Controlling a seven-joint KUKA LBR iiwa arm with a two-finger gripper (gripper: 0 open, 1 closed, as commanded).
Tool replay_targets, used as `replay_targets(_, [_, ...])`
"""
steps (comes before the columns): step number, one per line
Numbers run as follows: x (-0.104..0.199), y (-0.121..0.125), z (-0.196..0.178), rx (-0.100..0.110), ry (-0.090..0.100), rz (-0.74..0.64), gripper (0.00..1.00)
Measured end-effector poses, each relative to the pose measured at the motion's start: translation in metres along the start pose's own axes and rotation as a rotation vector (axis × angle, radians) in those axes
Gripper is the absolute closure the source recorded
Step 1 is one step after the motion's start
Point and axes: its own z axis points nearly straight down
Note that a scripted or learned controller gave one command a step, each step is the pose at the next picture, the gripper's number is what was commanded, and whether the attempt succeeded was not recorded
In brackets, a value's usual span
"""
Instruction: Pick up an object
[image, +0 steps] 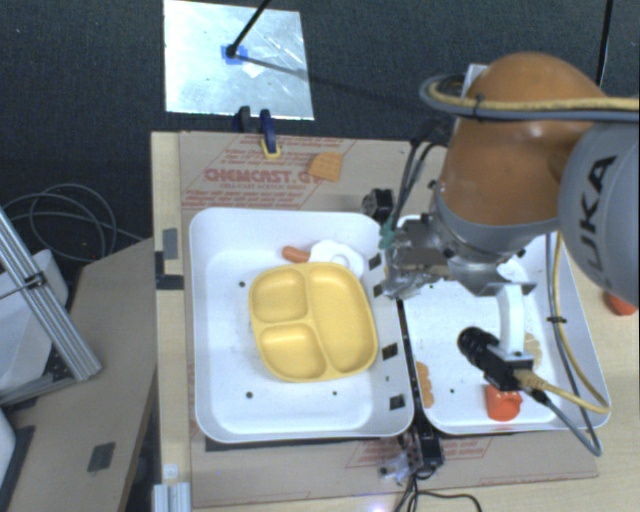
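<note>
- Camera view puts my gripper (408, 268) over the wall between the left bin (215, 330) and right bin (575, 345); its state I cannot tell.
- Nothing looks lifted, so picking remains.
- Candidates: yellow tray (310, 322) at nine o'clock, orange piece (503, 402) at five.

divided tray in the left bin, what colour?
Yellow. The divided tray, with three compartments, shows plainly in the camera view, lying in the left bin.

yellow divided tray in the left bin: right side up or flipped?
Right side up. The yellow three-compartment plastic tray shows its three hollow sections facing the camera, lying flat in the left white bin.
</note>
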Motion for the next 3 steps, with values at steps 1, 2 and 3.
replay_targets(1, [-0.060,0.000,-0.161,-0.018,0.001,0.013,1.00])
replay_targets(2, [-0.056,-0.001,-0.152,0.001,-0.001,0.006,0.00])
replay_targets(3, [-0.056,0.000,-0.163,-0.003,0.000,0.001,1.00])
